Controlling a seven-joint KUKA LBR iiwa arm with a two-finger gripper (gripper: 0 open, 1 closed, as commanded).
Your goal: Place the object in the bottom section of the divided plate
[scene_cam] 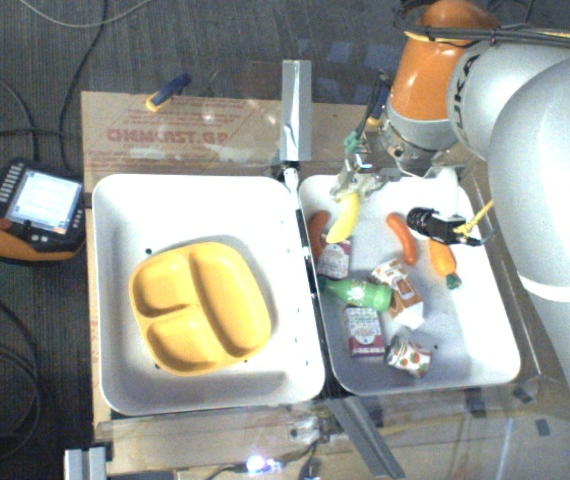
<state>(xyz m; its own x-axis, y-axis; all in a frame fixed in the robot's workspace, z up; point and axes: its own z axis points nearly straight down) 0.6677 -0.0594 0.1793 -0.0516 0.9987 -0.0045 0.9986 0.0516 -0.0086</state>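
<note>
The yellow divided plate (201, 306) lies in the left white bin (115, 228), and its bottom section (187, 345) holds nothing. At the far left corner of the right bin (485, 353) my gripper (355, 184) is shut on the upper end of a yellow banana (341, 220). The banana hangs slanted down to the left, just right of the wall between the two bins.
Lying in the right bin are a red sausage (402, 236), an orange carrot (444, 258), a green bottle (361, 293), a dark red can (364, 331) and small cartons (408, 356). A teach pendant (29, 211) lies left of the bench.
</note>
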